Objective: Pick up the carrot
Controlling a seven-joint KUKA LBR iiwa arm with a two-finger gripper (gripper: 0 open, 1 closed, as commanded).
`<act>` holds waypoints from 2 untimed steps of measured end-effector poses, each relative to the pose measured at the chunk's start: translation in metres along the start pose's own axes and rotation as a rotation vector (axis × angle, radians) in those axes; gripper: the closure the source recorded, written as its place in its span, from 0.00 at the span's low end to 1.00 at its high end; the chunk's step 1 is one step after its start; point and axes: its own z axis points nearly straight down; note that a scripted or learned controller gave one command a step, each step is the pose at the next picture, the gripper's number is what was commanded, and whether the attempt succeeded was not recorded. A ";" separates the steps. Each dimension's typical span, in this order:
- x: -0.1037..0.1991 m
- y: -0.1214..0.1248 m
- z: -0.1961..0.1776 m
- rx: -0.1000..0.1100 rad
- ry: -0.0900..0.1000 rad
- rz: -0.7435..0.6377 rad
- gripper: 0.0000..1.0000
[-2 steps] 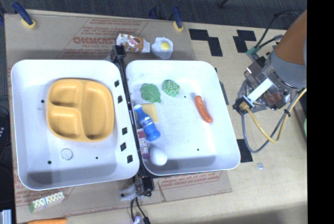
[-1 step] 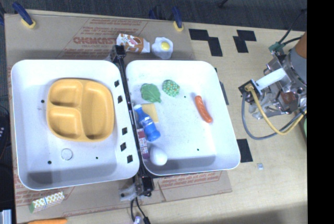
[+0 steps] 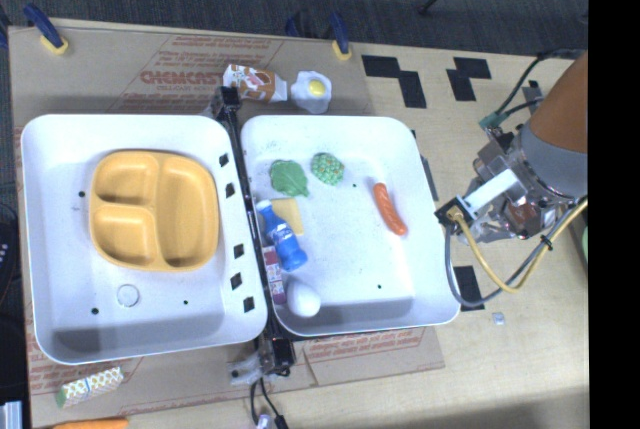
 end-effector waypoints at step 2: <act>0.000 0.000 -0.064 -0.003 0.002 -0.218 1.00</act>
